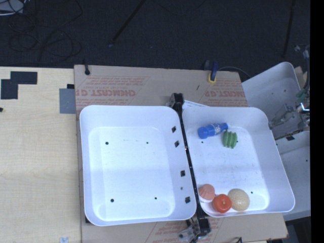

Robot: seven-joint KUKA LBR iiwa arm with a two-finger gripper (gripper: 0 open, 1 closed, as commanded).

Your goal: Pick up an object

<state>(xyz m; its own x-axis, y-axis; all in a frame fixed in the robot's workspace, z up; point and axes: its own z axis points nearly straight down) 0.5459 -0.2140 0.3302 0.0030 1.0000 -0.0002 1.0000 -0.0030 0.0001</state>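
Five small objects lie in the right bin (273,176), any of which could be the pick. Toward the far side, a blue bottle (211,130) lies on its side, and a green ridged piece (230,139) sits just beside it on the right, apart but close. At the near edge three round items cluster together: a pink ball (206,191) against the wall that divides the bins, a red one (221,203) touching it, and a cream ball (239,199) touching the red one.

The left bin (86,135) sits alongside, both on a cardboard sheet (152,85) over the pale worktop (35,161).

At the far right edge, thin metal parts, possibly the end effector (298,116), sit outside the bins. Too little of it is clear to tell whether it is open or closed, and nothing appears to be held.

The step in hand looks like choosing and approaching a target. The bottle seems the fairest choice: it has open floor around it, so a grip across its narrow body, coming straight down, should avoid the green piece. The clustered balls are riskier, since they touch each other and the bin wall and could roll away.
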